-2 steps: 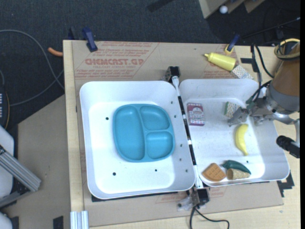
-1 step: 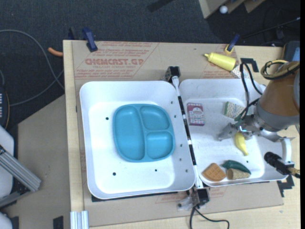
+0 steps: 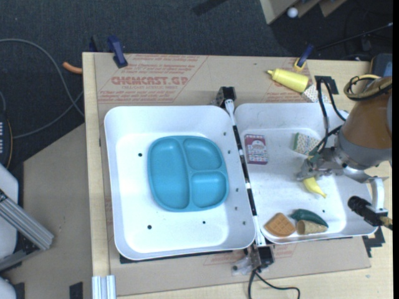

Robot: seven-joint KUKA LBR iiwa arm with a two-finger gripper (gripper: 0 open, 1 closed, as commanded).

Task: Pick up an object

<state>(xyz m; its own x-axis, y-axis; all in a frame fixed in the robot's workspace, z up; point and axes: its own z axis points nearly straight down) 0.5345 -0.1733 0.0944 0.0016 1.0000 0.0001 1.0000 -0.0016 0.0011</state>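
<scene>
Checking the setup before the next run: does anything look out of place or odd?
One thing: a yellow bottle lies on its side on the bench, outside the right bin, near its far edge. In the left bin, the blue divided plate sits slightly askew.

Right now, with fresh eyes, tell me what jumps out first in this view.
The blue divided plate stands out most, lying alone in the middle of the left bin. Next comes the grey arm with its orange band, its gripper down in the right bin just above a yellow banana. A yellow bottle lies on the bench behind that bin.
</scene>
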